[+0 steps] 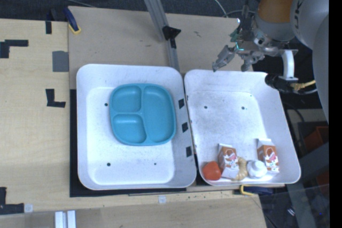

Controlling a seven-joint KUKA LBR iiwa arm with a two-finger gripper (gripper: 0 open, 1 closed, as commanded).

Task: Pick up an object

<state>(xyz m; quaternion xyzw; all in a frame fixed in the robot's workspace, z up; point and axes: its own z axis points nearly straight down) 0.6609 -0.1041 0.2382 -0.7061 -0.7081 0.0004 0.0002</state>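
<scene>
Left bin (91, 115): blue plate (142, 114); right bin (224, 109): cartons (228, 160), tomato (212, 171).

On the surface (32, 115) two bins stand side by side. The left bin (91, 168) holds a divided plate (142, 114). In the right bin (278, 115), near its front edge, lie two cartons (228, 160) (268, 156), a round fruit (212, 170) and a small bottle (257, 169)

Blue divided plate (142, 114) in left bin (91, 131); metal pole (152, 0) behind.
</scene>
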